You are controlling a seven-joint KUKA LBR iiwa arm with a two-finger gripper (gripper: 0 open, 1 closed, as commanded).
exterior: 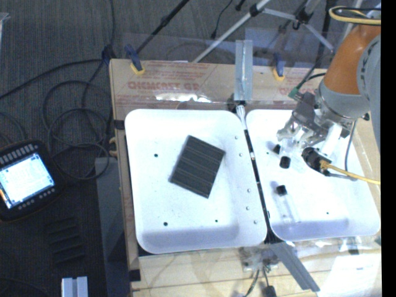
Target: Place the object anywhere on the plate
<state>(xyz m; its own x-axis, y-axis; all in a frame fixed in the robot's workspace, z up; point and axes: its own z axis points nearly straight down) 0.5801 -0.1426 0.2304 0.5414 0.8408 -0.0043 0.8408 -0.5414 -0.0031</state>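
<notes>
Hovering pincer (279, 154), perhaps over bin (346, 221).

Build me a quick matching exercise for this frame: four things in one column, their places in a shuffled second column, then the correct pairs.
Things:
1. dark ribbed plate
2. gripper
3. small black object
4. handheld screen

Places:
A. on the floor at the view's left
B. lying tilted in the left bin
C. above the right bin's far part
D. on the right bin floor, nearer the camera than the gripper

Pairs: 1-B, 2-C, 3-D, 4-A
</notes>
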